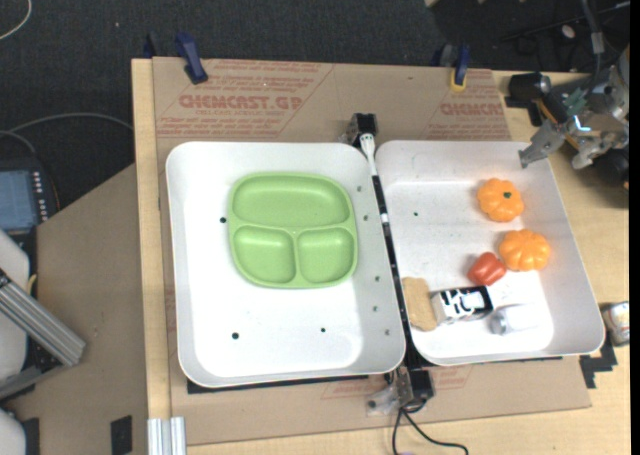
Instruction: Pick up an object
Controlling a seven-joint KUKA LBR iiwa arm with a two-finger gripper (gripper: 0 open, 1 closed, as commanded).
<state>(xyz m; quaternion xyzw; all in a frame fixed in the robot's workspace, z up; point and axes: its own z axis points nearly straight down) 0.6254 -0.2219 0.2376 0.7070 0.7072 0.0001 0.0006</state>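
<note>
The right bin [440, 183] holds several small objects. A small orange pumpkin [500, 199] lies near the bin's far right. A second orange pumpkin [525, 250] sits closer to the front, touching a red piece [487, 268]. In front of them lie a black-and-white item [463, 303], a tan flat piece [418, 303] and a small grey-white item [510, 320]. My gripper [542, 146] hangs over the bin's back right corner, up and to the right of the first pumpkin and apart from it. Nothing shows in its grasp.
A green divided plate [293, 230] lies in the left bin [200, 293]. Both bins rest on a cardboard sheet [250, 93] held by blue clamps [190, 58]. A cable connector [364, 128] sits at the back between the bins.
</note>
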